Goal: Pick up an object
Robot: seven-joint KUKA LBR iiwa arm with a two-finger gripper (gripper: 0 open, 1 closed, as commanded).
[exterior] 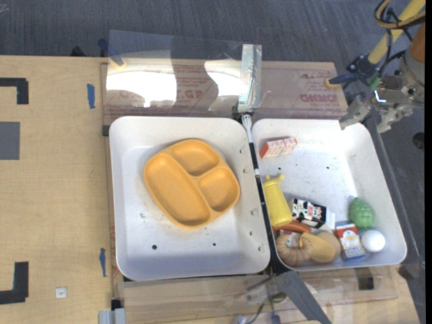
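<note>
Half-seen pincer [375, 113] (blurred) above right bin [388, 181] corner.

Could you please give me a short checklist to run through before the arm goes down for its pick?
1. Gripper outside the bins, at the right bin's far right corner: ok.
2. Gripper carrying nothing: cannot tell.
3. Targets present in right bin: yellow bottle, green object, white egg: ok.
4. Targets well separated: not ok, most crowd the near edge.
5. Small carton lies apart, easiest pick: ok.
6. Left bin holds the orange divided plate: ok.
</note>
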